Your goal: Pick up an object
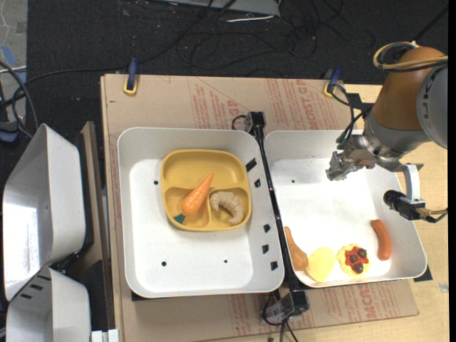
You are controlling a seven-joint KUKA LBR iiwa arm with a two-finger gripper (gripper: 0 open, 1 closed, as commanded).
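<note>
White bins, arm above the right bin's far side; whether the gripper [343,164] is wide or narrow cannot be told.

Candidate objects crowd the right bin's [335,205] near edge: sausage [383,239], pizza [354,258], yellow disc [321,263], orange strip [295,249] by the left wall. Its centre is bare, giving room to descend. Plate [205,189] in the left bin [192,266] holds carrot [197,195] and shrimp [229,206].

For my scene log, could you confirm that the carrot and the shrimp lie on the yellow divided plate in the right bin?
Not quite: the camera view shows the yellow divided plate, with the carrot and shrimp on it, in the left bin, not the right.
</note>
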